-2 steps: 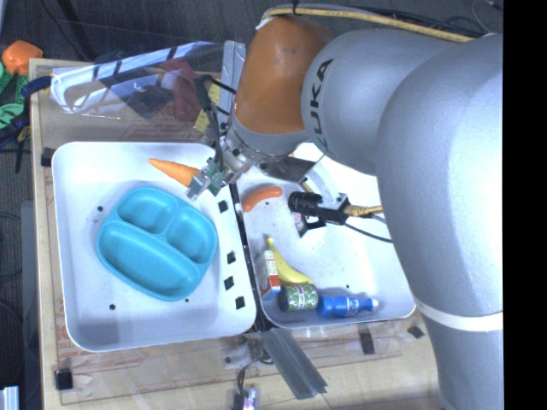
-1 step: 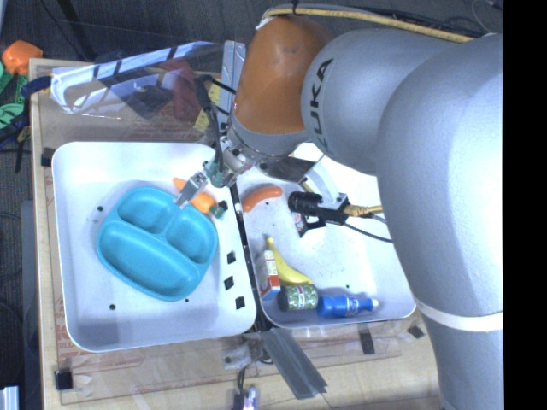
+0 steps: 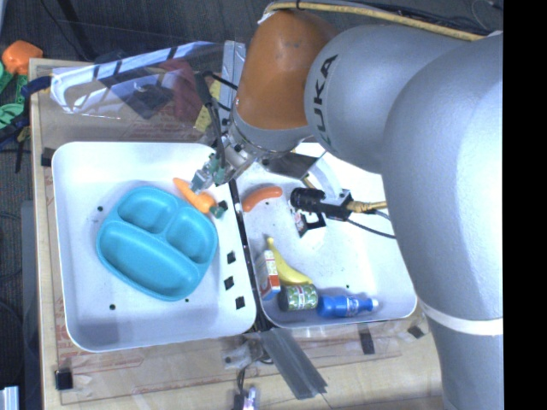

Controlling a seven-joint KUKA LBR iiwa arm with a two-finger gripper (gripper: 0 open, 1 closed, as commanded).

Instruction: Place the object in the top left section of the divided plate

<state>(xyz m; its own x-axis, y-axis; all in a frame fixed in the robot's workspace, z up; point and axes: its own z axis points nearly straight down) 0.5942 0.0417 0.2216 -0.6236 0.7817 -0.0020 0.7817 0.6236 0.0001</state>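
The big grey KUKA arm [image 3: 402,126] covers the right side, wrist bent down over the rim between the two white bins. The left bin [image 3: 77,314] carries a blue divided plate [image 3: 158,242] in its middle. The gripper [image 3: 211,176] sits near that bin's top right corner, right above a toy carrot [image 3: 195,196] lying just off the plate's upper right edge; can't tell if the fingers are closed on it. The right bin [image 3: 376,272] has a sausage [image 3: 261,196] by its top left edge, plus a blue bottle [image 3: 346,304], banana [image 3: 289,268] and green can [image 3: 297,297] along its bottom edge.

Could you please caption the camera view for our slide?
Claw at carrot beside blue divided plate in left bin.
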